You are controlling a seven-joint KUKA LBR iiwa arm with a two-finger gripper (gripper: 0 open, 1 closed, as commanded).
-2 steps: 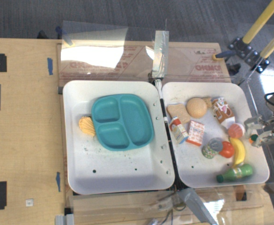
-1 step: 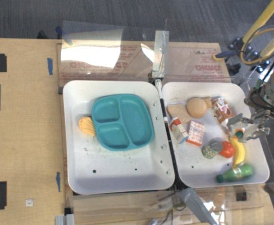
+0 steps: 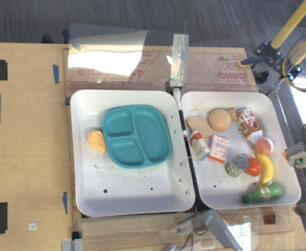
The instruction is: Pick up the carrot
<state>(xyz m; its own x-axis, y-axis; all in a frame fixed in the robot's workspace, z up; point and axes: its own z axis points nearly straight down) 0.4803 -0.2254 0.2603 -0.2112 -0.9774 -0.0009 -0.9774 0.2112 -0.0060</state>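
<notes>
The right bin (image 3: 286, 132) holds several toy foods. The most carrot-like piece is a small orange-red one with a pale end (image 3: 263, 146), lying near the bin's right wall between a snack packet (image 3: 247, 122) and a yellow banana (image 3: 267, 168). I cannot tell its shape for certain. A red tomato-like piece (image 3: 253, 167) touches the banana's left side.
The right bin also holds a bun (image 3: 219, 120), a bread slice (image 3: 197, 123), a small bottle (image 3: 199, 145), a carton (image 3: 218, 148), a can (image 3: 237, 165) and a green bottle (image 3: 262, 193). In the left bin (image 3: 85, 140) are a teal divided plate (image 3: 137, 135) and a yellow shell-shaped piece (image 3: 97, 139). A grey fixture (image 3: 301, 157) sits at the right edge.
</notes>
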